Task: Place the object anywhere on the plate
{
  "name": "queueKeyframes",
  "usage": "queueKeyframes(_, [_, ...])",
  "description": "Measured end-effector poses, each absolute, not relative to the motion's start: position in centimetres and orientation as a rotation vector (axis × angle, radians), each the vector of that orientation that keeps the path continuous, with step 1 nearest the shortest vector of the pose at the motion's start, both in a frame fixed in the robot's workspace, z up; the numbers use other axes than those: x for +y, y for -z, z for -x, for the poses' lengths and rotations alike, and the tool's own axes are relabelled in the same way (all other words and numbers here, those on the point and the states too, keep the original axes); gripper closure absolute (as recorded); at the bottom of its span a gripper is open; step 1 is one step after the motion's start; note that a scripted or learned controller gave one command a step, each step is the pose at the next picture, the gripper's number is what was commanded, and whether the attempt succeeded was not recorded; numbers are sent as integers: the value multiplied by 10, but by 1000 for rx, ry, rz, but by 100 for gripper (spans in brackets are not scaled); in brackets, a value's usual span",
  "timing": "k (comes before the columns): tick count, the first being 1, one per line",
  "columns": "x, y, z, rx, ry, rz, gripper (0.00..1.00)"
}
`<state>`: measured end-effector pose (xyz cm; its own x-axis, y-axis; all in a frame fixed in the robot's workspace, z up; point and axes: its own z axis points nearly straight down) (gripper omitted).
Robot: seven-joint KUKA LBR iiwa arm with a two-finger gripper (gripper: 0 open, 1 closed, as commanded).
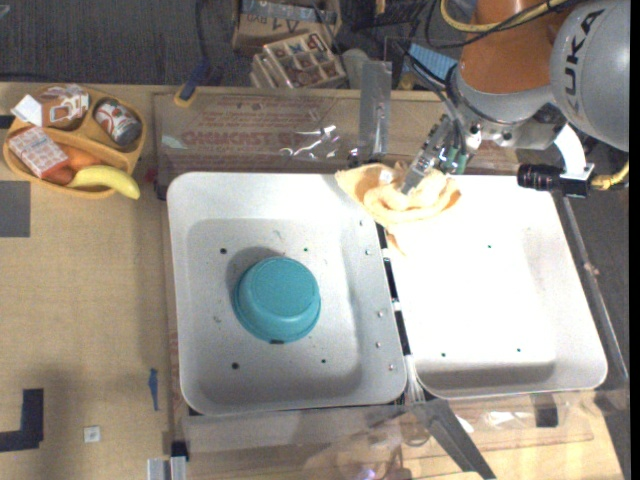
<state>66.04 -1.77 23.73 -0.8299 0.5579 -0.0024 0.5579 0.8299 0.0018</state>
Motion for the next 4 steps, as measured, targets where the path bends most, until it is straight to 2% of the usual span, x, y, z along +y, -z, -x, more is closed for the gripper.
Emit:
queueKeyframes(1, [28, -226, -652, 3124, -2, -306, 100])
queueKeyframes(2, [72, -236, -642, 3138, -3, -4, 100])
queueKeyframes(3, [121, -231, -626, 3139, -3, 1, 100])
queueKeyframes(4, [121, -231, -626, 3138, -4, 0, 0])
